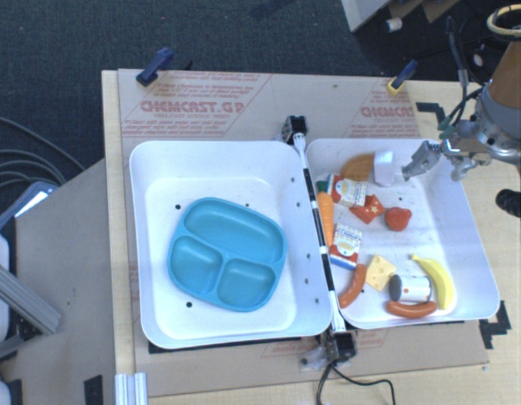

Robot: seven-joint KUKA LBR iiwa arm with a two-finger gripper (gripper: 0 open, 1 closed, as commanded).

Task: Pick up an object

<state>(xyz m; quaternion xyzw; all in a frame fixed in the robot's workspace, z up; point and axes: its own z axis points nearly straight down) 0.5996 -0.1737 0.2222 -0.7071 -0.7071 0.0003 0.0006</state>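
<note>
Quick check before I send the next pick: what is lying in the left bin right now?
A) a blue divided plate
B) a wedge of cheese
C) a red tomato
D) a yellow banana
A: the left bin holds the blue divided plate, while the banana, the tomato and the cheese wedge all lie in the right bin.

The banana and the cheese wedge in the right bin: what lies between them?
In the camera view, a small white and dark cylinder lies between the banana and the cheese wedge, beside the banana.
</note>
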